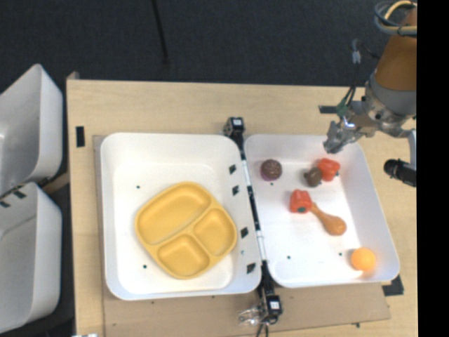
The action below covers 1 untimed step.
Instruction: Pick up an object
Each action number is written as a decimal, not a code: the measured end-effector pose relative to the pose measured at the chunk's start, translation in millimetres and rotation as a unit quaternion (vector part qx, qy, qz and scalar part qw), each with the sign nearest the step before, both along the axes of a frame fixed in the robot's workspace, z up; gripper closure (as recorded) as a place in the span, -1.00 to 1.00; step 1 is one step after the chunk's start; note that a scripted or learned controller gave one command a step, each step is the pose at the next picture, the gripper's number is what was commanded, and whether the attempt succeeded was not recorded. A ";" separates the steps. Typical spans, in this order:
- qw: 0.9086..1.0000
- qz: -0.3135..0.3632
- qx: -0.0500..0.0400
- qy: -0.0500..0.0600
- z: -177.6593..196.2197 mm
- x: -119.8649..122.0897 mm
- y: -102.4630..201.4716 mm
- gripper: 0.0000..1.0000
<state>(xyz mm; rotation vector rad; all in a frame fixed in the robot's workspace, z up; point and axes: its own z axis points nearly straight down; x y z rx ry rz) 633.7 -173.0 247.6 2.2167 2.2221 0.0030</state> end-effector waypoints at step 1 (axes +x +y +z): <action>1.000 0.002 0.000 0.001 -10.0 -1.8 54.7 1.00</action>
